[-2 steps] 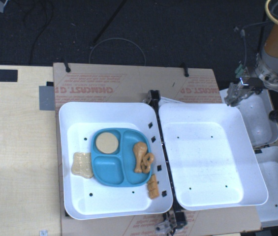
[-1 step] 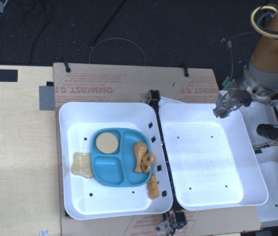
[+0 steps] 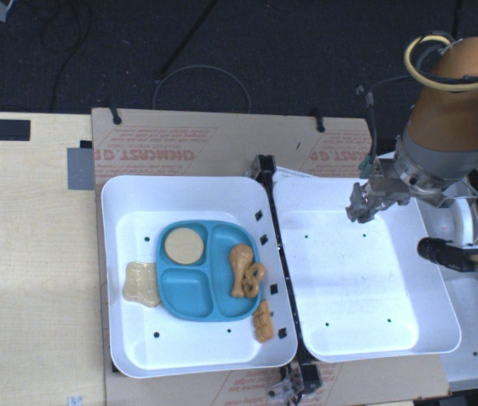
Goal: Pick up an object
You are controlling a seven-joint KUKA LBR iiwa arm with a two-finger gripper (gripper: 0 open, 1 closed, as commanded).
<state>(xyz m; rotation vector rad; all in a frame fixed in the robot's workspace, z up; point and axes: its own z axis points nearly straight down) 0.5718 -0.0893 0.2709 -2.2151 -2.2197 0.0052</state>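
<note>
In the left bin (image 3: pixel 129 201) lies a blue divided tray (image 3: pixel 189 296). A round tan cracker (image 3: pixel 183 245) rests in its upper left compartment, and a brown pretzel-like piece (image 3: pixel 245 271) in its right compartment. A pale bread-like piece (image 3: pixel 141 283) sits on the bin floor just left of the tray. A small brown chunk (image 3: pixel 262 321) lies below the tray's right corner. My gripper (image 3: pixel 360 210) hangs over the upper part of the right bin (image 3: pixel 374 311), far from all of these, with nothing seen in it.
A black divider (image 3: pixel 274 252) runs between the two bins. The arm's grey and orange body (image 3: pixel 446 108) fills the upper right. A black cylindrical part (image 3: pixel 446 253) juts over the right bin's right rim. Cardboard lies beneath the bins.
</note>
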